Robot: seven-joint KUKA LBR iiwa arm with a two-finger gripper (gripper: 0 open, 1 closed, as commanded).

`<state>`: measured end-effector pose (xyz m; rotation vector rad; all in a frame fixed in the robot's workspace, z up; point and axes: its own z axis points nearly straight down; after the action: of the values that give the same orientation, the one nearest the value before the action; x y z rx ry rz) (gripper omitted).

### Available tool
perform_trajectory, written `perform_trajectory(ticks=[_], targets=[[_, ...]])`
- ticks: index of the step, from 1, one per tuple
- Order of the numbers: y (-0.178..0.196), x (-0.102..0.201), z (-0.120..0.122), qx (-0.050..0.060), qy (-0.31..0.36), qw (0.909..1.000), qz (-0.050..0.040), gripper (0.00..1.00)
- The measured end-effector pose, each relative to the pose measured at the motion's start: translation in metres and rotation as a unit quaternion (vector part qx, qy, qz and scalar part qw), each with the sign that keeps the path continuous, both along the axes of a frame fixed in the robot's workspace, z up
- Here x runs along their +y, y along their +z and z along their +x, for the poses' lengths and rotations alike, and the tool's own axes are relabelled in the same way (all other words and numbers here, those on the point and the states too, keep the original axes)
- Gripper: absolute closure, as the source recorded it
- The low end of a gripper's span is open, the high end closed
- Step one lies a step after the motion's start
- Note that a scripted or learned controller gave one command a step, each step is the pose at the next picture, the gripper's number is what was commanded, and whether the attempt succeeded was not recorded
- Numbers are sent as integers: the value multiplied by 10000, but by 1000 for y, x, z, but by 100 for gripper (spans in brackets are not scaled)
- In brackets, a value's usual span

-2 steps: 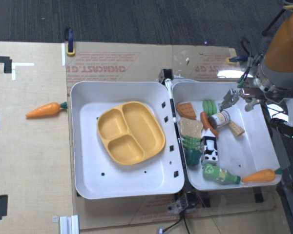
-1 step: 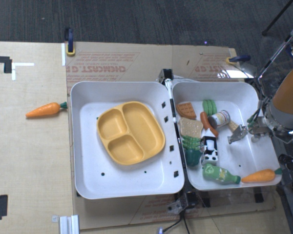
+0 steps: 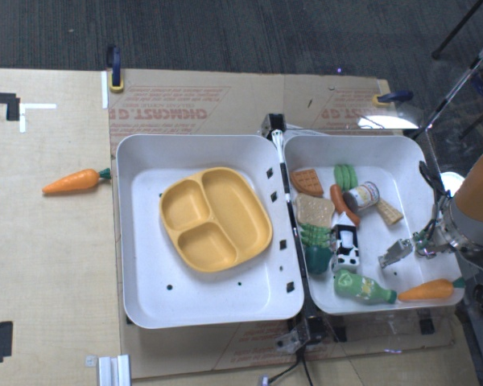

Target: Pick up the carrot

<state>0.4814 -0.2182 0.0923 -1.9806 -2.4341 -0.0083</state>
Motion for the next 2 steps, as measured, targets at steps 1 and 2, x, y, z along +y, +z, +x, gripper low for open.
perform_trajectory(ticks=[1, 2], targets=[[0, -2, -1, -19, 936, 9956, -37, 0], [0, -3, -2, -22, 2657, 9640, -38, 0]])
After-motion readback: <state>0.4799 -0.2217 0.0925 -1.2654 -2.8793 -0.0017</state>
